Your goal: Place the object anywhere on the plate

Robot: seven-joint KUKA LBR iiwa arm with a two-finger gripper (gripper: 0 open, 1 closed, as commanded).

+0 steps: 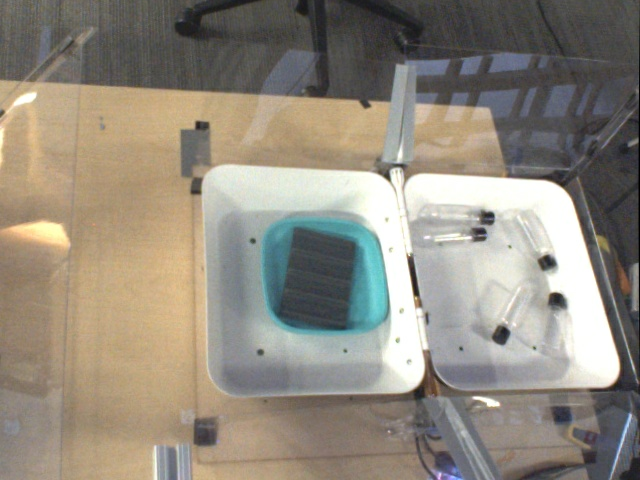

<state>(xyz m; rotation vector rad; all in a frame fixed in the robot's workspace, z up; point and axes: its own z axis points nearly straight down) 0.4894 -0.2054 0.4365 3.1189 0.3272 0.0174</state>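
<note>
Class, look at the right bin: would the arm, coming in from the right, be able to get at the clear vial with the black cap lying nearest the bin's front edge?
Probably yes. The vial lies flat in the right bin, with nothing on top of it. A second vial lies close beside it, which might crowd a grasp.

A pale wooden bench top (110, 298) fills the left side, with glare at its left edge. Beyond it lies grey ribbed carpet (120, 8), where a black star-shaped office chair base (310, 8) stands at the top.
</note>
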